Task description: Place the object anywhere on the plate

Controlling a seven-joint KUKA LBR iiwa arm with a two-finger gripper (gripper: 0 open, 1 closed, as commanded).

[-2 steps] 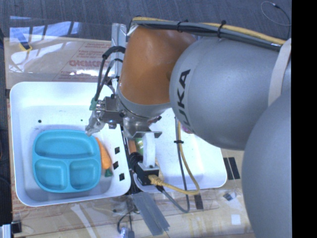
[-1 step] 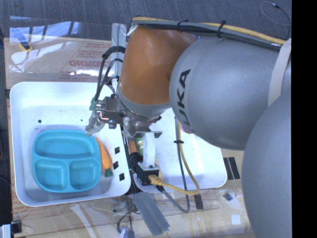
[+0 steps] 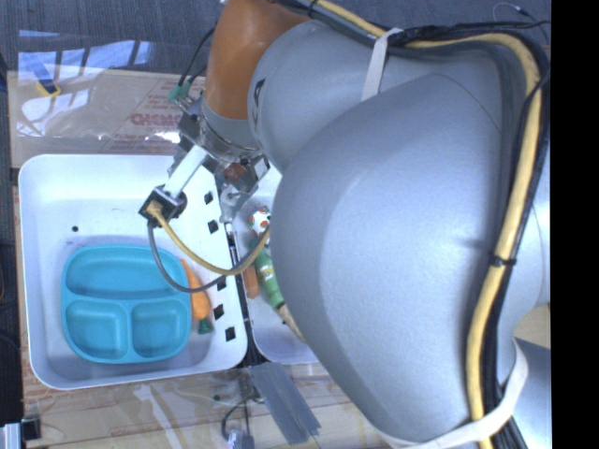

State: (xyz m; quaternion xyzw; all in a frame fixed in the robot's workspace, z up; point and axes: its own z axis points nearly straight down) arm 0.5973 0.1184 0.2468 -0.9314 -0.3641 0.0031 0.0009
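Observation:
A light blue plate (image 3: 122, 302) with three compartments lies in the left bin (image 3: 47, 204), towards its front. An orange, carrot-like object (image 3: 199, 299) lies just off the plate's right edge, against the bin's right wall. My gripper (image 3: 239, 178) hangs over the divider between the two bins, behind the plate and mostly hidden by the wrist and a white bracket (image 3: 192, 187). I see nothing held in it.
The grey arm covers most of the right bin. A green object (image 3: 270, 283) and a small white and orange item (image 3: 259, 220) peek out at that bin's left side. A yellow cable (image 3: 182, 255) loops over the plate's right edge.

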